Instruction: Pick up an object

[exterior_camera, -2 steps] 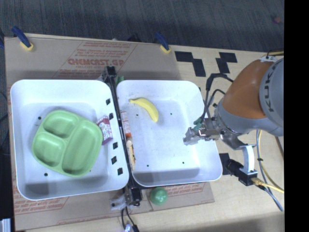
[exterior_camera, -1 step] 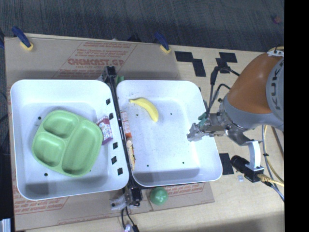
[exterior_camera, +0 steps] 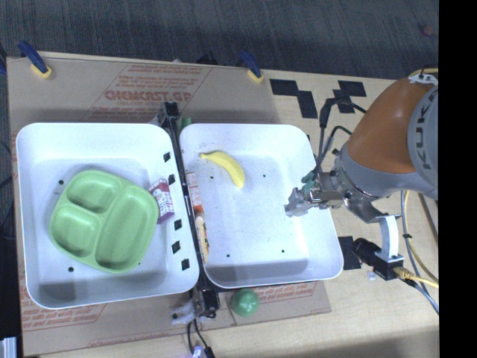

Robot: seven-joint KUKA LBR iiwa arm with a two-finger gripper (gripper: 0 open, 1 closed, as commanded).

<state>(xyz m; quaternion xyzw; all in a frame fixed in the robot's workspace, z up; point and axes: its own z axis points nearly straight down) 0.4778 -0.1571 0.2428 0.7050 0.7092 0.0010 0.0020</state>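
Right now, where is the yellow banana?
The yellow banana lies in the right white bin, in its upper left part near the divider, well left of the claw.

Dark carpet (exterior_camera: 149, 13) — tan bench (exterior_camera: 387, 319) below.

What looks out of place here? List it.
A green ball sits outside the bins, on the cardboard below the right bin. A wrapper leans against the left bin's right wall beside the green tray. The banana lies normally.
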